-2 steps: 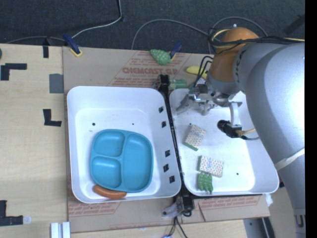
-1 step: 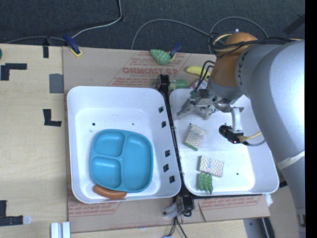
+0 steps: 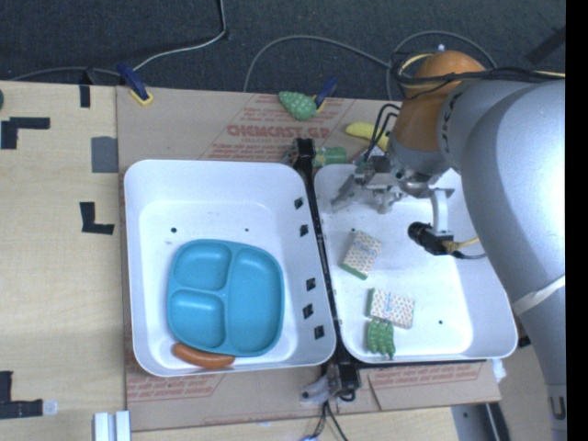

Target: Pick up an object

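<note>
- Patterned packet (image 3: 361, 253) sits loose near the middle of the right bin (image 3: 459, 333), another packet (image 3: 392, 308) and a green toy (image 3: 379, 337) closer to its front edge.
- Hand (image 3: 378, 191) hovers over the bin's back-left corner; can't tell whether it's clenched.
- Left bin (image 3: 152, 186) holds a blue plate (image 3: 225, 297) and an orange sausage (image 3: 202, 356).

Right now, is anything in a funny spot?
Yes. A green toy and a yellow thing lie outside the bins, on the cardboard behind them. An orange sausage sits squeezed between the blue plate and the bin's edge.
</note>
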Robot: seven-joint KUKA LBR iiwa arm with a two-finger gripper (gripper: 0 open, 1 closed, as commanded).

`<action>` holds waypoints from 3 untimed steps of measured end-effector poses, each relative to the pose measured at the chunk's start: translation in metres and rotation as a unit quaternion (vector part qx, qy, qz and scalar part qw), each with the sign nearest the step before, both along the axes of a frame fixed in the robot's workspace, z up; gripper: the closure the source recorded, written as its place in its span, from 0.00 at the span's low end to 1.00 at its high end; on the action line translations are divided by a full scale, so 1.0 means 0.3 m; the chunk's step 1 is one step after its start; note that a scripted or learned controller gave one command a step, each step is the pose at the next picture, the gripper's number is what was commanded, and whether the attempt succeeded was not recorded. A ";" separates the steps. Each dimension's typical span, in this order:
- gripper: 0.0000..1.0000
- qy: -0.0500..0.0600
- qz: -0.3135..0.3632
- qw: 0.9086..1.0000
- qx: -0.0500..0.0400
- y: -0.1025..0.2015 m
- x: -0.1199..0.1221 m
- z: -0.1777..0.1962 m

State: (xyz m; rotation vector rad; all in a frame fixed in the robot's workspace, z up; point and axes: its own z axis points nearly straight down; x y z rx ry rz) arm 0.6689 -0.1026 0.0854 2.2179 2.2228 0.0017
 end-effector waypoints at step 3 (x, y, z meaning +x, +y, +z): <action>0.00 0.000 -0.001 1.000 0.000 0.024 -0.033 -0.001</action>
